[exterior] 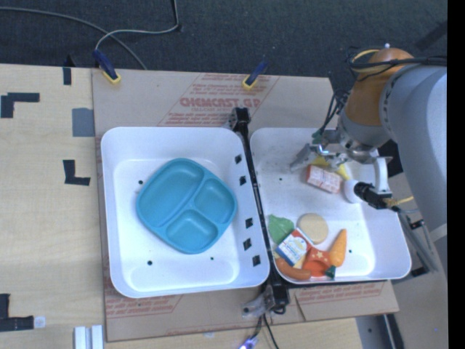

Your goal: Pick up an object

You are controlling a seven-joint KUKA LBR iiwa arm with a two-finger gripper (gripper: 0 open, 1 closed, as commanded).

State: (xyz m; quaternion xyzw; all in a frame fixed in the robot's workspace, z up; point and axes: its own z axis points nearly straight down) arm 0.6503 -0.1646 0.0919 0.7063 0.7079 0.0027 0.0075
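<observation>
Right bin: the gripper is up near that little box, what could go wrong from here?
1. The small box lies just below the gripper, close to a yellow piece; a descent may be off-centre and nudge it aside.
2. The carrot, round biscuit and carton crowd the right bin's near corner, so a grasp there may catch two things.

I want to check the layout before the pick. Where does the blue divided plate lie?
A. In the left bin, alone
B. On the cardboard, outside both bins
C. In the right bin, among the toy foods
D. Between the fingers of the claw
A: the blue divided plate lies flat in the left bin, while the toy foods lie in the right bin.
</observation>
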